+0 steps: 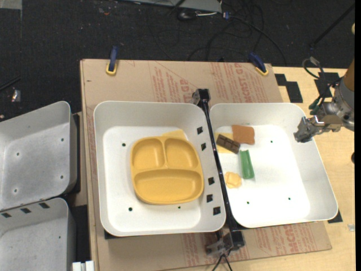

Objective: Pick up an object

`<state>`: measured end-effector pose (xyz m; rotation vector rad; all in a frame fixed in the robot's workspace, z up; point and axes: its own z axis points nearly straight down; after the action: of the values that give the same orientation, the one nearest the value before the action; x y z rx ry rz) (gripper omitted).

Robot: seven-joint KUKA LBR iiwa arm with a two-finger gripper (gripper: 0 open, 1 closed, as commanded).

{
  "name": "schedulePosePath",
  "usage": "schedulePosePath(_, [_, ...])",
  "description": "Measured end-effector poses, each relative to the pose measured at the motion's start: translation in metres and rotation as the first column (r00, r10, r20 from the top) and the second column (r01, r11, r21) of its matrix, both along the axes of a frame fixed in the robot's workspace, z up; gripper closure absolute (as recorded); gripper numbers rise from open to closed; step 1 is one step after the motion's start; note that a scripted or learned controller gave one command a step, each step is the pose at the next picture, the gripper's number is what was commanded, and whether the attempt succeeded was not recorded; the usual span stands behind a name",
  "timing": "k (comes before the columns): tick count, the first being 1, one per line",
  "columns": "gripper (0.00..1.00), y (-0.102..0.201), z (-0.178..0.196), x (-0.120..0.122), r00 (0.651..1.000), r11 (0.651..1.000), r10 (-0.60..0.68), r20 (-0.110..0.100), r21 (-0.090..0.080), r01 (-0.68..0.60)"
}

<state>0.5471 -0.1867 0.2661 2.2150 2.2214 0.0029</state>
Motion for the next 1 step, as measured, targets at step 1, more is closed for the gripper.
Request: schedulePosePath(1, [1.0, 0.0482, -0.0127, 0.0023, 1.0, 1.0, 0.004, -0.005, 0.003, -0.004])
